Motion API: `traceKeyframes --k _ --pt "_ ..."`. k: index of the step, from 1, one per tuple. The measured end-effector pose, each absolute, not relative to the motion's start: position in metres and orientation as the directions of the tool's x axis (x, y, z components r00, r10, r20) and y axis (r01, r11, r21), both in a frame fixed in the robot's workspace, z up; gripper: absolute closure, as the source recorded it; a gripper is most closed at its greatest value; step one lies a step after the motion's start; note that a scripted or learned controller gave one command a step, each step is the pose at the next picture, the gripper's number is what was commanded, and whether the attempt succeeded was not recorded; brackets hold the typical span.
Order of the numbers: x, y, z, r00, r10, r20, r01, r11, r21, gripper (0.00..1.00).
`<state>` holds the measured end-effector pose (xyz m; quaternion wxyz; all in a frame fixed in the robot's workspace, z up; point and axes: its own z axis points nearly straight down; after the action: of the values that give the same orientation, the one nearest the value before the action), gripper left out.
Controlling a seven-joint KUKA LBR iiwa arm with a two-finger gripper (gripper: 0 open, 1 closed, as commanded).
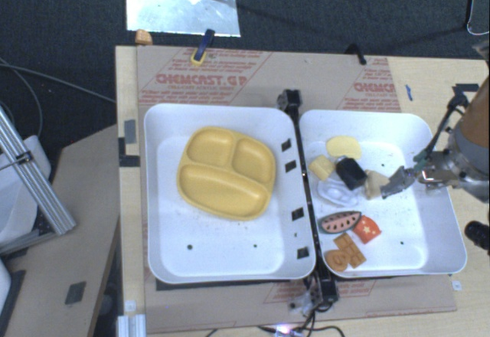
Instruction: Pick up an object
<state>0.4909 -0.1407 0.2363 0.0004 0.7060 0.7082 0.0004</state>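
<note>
Here the grey two-finger gripper [392,182] sits mid-right; the small tan block [374,184] lies just left; its grip state I cannot tell.

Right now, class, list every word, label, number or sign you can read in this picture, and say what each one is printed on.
"CHEMCAST. G P": red print on the brown sheet behind the left bin; the last letters are unsure.
"CHEMCA...": same red print behind the right bin, slanted, with its end cut off.
Red print on the sheet's front edge below the bins: too blurred to read.
Yellow tray and toy items: no lettering legible.
</note>
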Motion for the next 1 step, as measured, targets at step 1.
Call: traceKeyframes --k 1 --pt "0.4852 -0.1498 0.1321 0.0 1.0 0.002 1.0 0.0 -0.006 0.0"
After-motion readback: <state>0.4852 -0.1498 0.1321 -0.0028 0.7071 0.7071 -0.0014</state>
